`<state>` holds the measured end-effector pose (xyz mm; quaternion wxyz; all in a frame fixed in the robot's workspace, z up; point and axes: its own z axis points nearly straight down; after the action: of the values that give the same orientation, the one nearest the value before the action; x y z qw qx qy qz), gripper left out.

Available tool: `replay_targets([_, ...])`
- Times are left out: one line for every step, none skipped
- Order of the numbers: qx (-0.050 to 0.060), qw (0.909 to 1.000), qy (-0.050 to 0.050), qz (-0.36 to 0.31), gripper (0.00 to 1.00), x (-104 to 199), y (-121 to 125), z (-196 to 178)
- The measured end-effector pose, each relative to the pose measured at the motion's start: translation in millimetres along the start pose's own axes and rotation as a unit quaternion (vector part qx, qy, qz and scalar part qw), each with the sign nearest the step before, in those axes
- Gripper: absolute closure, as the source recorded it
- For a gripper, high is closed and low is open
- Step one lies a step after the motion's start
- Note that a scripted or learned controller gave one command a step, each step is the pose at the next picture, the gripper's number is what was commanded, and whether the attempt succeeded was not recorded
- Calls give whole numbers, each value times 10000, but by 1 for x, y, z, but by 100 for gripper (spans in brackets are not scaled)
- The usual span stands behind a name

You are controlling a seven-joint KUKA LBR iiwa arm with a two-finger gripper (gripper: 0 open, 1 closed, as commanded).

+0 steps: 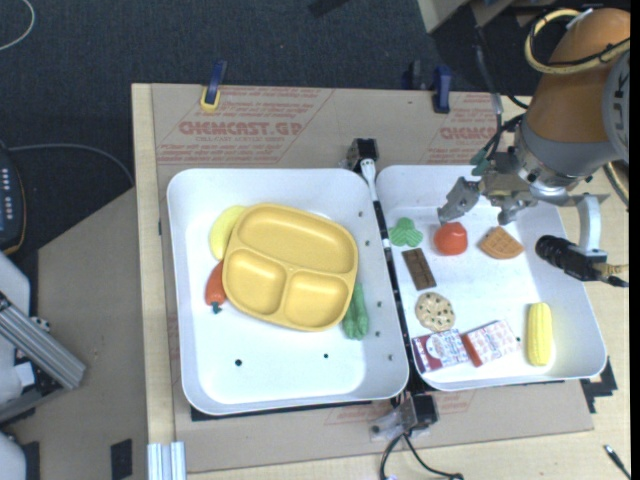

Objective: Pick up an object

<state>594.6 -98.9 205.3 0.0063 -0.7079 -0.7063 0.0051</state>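
Your gripper (pixel 487 200) hangs wide and holds nothing, just above the tomato (pixel 451 238) in the right bin (pixel 575 353); centre over the tomato, clear of the bread (pixel 501 243) beside it; descend straight, then close.

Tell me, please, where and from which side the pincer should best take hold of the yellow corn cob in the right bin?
Grip the corn cob across its narrow middle, coming straight down from above. It lies flat and lengthwise on the right bin floor, with open floor on both long sides, though the bin wall runs close on its right. The pincer hovers farther back, over the tomato.
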Motion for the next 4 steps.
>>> replay_targets([-75, 10000, -6, -12, 0, 0, 3, -9])
replay_targets([-54, 10000, -3, -10, 0, -1, 7, 54])
replay_targets([-50, 10000, -3, -8, 0, -6, 9, 116])
replay_targets([-83, 10000, -6, -8, 0, -6, 11, 118])
